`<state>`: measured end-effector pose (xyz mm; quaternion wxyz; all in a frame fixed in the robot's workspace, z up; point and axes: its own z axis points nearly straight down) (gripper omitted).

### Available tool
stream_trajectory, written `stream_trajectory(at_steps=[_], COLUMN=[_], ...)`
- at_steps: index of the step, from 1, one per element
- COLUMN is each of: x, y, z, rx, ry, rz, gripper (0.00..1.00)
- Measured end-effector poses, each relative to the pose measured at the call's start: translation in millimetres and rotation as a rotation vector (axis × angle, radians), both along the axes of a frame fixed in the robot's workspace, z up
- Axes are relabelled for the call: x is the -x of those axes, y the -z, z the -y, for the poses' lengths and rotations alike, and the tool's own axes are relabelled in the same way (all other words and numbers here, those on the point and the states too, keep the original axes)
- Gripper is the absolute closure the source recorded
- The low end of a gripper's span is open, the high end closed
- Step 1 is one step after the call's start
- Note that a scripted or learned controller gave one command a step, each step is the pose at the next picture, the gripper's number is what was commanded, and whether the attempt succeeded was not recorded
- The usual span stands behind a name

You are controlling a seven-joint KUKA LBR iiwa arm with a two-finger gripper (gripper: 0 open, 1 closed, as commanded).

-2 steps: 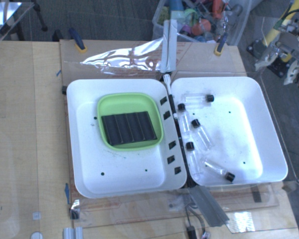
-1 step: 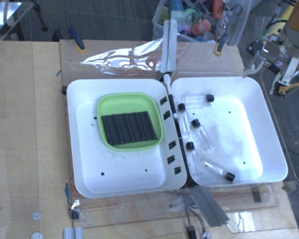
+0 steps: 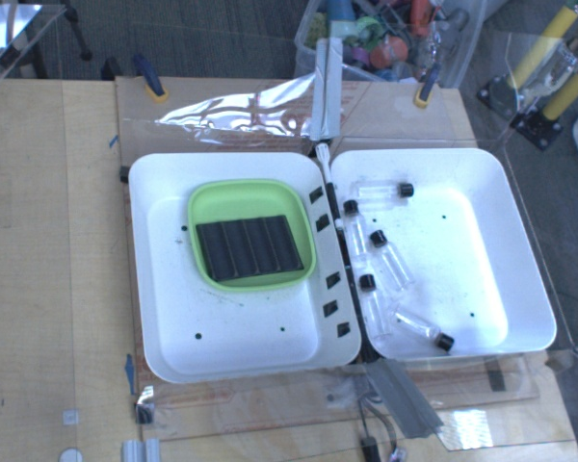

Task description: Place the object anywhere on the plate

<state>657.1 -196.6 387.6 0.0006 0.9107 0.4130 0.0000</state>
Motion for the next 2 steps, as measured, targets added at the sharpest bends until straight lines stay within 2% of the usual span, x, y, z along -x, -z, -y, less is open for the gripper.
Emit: stream_trajectory(at_steps=[1, 2], x=[-3.3, 8.7], y=[85.2, 122.8], z=[-5.9, 13.1], rx=[-0.003, -0.004], ry=[0.041, 0.113], rz=[-0.005, -0.006], gripper=[0.00, 0.00])
